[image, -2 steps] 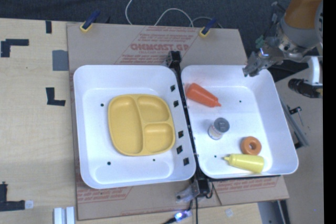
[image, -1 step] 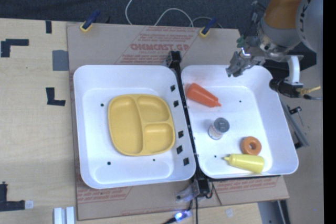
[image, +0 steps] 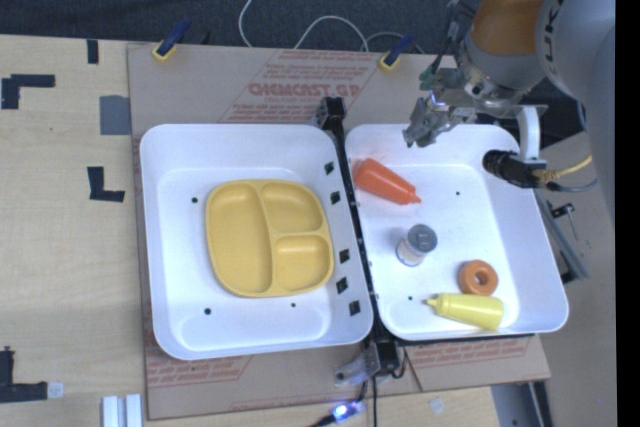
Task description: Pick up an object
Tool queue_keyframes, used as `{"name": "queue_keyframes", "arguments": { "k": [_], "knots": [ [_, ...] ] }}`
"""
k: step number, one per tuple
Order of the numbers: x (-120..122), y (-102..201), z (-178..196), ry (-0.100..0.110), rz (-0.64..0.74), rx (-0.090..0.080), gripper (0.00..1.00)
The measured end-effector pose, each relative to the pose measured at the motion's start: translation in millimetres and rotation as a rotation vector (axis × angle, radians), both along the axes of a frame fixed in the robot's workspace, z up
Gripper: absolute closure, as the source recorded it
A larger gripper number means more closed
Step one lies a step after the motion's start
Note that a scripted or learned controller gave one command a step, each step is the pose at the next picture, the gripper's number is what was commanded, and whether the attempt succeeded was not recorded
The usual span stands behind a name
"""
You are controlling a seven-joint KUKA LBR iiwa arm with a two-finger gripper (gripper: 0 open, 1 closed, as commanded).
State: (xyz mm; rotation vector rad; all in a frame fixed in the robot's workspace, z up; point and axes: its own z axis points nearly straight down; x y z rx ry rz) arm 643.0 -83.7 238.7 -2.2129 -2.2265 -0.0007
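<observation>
While gripper hovers — carrot below

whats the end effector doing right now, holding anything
End effector: above the far edge of the right bin, nothing visible between its fingers; open or shut cannot be told.

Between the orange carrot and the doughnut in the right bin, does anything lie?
Yes: in the camera view a small grey can lies between the carrot and the doughnut.
</observation>
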Motion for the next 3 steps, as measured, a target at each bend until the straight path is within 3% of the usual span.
{"name": "queue_keyframes", "arguments": {
  "k": [3],
  "knots": [
    [-19.6,145.9,-2.1,0.0,0.0,-0.001,1.0]
  ]
}}
